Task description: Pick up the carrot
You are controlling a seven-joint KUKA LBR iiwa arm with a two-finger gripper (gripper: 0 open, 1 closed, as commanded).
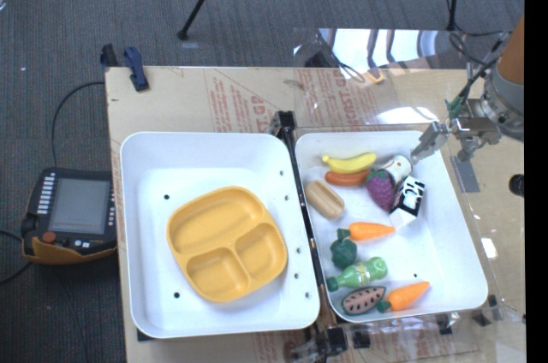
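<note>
Two orange carrots lie in the right bin [454, 267]. One carrot [372, 230] with a green top is in the bin's middle, beside a green broccoli piece [343, 252]. The other carrot [408, 294] is near the front edge, next to a watermelon slice [363, 300]. My gripper [446, 158] hangs over the bin's far right corner, above and to the right of both carrots. It is open, with nothing between its fingers [425, 145].
The right bin also holds a banana [349, 161], a hot dog [346, 177], a bread roll [324, 199], purple grapes [381, 187], a black-and-white carton [409, 197] and a green bottle [359, 273]. A yellow divided plate [226, 243] sits in the left bin [145, 181].
</note>
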